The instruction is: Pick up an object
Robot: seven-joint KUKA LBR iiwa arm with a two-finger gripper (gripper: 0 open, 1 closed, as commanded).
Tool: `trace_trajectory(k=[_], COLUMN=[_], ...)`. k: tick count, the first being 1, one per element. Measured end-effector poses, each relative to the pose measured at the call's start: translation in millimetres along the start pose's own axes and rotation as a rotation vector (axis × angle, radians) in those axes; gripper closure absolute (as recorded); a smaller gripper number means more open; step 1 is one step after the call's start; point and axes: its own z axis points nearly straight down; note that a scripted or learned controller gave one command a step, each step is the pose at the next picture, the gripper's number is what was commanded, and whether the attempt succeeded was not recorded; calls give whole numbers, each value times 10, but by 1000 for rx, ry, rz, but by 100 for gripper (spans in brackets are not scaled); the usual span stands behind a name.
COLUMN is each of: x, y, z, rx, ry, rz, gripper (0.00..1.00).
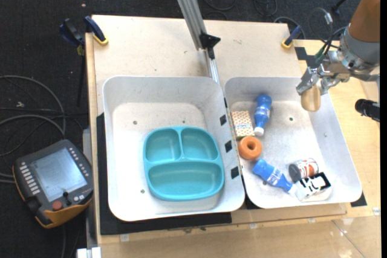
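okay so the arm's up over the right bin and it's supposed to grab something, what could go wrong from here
Two likely risks. The objects lie crowded: the orange ring touches or nearly touches the patterned block and a blue bottle, so a descent there may nudge neighbours instead of gripping one. The can lies near the right bin's wall, where the gripper could catch the rim.

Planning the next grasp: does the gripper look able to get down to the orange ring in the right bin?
Probably yes. The orange ring lies flat and uncovered on the bin floor; the checkered packet and blue bottle sit close beside it, not over it. The gripper hangs above the same bin.
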Motion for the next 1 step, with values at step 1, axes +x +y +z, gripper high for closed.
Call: trace_trajectory(k=[1], x=[-10], y=[-53], z=[-617], rx=[0], ry=[0], rz=[0], gripper=[100])
